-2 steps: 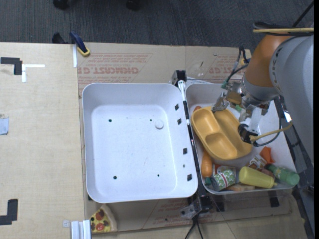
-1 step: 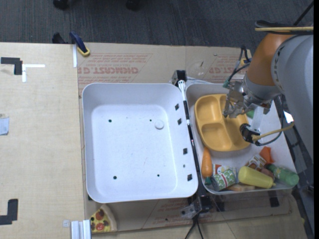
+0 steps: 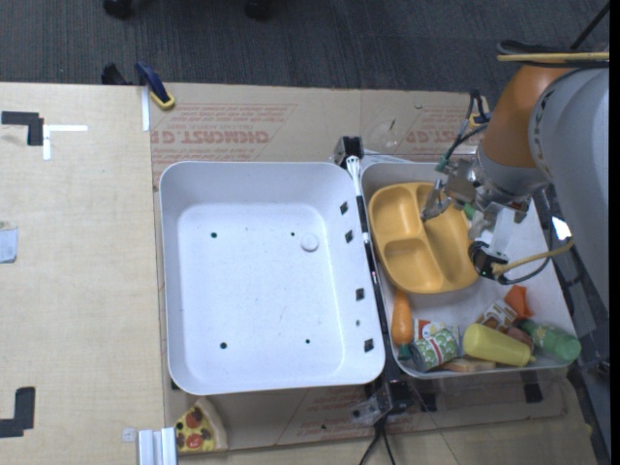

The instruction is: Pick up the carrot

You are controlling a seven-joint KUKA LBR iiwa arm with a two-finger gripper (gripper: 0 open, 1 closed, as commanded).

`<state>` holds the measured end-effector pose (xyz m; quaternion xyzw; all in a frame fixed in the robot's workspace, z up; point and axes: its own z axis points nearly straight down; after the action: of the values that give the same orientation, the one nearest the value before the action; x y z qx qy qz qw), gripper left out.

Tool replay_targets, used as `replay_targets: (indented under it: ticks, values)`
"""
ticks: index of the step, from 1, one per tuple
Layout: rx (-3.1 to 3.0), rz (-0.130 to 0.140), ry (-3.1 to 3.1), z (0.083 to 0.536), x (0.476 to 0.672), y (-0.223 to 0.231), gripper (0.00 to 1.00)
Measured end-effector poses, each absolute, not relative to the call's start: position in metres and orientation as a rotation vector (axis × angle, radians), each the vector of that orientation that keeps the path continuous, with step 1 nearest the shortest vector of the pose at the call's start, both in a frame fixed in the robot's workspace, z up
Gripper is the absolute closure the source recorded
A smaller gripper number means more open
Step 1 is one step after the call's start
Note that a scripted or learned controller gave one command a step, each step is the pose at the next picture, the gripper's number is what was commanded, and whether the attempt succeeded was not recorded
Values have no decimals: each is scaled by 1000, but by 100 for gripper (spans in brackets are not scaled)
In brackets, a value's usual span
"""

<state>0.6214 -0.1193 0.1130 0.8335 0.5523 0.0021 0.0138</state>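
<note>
The carrot [image 3: 400,320] is a short orange piece lying along the left wall of the right bin [image 3: 387,176], just below the yellow divided plate [image 3: 418,242]. My gripper [image 3: 441,200] hangs over the plate's upper right rim, above and to the right of the carrot and well apart from it. The grey wrist with its orange band hides the gripper's tip from this angle.
Along the right bin's front lie a yellow bottle [image 3: 497,345], a green bottle [image 3: 550,338], a printed green pack [image 3: 435,345] and a small orange-red item [image 3: 517,300]. The left bin [image 3: 174,289] holds a small white disc [image 3: 309,243]. A pizza toy [image 3: 197,430] lies outside on the bench.
</note>
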Motion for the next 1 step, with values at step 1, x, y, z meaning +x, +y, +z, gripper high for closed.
replay_targets:
  ticks: [1]
  values:
    - [2516, 12, 1885, 100, 649, -172, 0]
